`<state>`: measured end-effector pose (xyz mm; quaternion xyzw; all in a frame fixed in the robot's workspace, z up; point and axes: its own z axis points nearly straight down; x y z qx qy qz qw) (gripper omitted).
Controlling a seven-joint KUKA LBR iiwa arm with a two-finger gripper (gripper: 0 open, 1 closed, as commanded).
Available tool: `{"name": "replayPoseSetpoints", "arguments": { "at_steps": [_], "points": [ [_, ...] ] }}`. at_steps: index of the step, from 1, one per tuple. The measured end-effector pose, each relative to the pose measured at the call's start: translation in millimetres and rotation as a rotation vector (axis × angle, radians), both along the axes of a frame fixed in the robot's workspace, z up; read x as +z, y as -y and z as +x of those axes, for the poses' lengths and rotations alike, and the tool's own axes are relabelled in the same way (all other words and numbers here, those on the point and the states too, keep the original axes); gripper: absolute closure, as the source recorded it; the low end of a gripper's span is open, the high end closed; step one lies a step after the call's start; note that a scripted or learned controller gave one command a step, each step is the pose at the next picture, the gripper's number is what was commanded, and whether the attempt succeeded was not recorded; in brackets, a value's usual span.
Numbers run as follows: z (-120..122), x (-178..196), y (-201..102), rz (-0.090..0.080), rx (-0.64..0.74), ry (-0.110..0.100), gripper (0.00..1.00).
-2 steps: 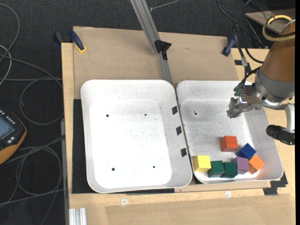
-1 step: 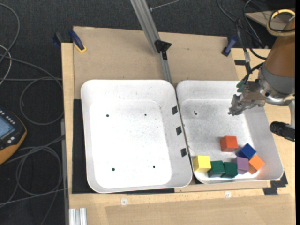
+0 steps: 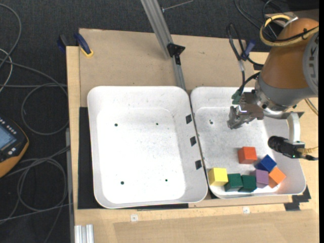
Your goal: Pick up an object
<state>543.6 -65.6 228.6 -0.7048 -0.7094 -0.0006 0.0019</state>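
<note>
Toward the near edge of the right bin (image 3: 218,101) lie the candidate blocks: a red block (image 3: 247,154) standing apart, the rest clustered along the rim. Above them hangs the gripper (image 3: 236,119), with nothing visibly between its fingers; their spread I cannot tell. Judging by this, the approach is under way; next comes descending over one block.

Robotics lab, loose cables (image 3: 30,92), plywood bench (image 3: 126,54)
</note>
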Motion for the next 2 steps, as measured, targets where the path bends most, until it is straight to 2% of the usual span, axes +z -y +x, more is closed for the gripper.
{"name": "replayPoseSetpoints", "arguments": {
  "at_steps": [1,2],
  "points": [
    [-5.4,8.9,-63.5,0.001,0.002,0.002,1.0],
    [-14.7,18.4,-113.5,0.0,0.001,0.003,1.0]
  ]
}}
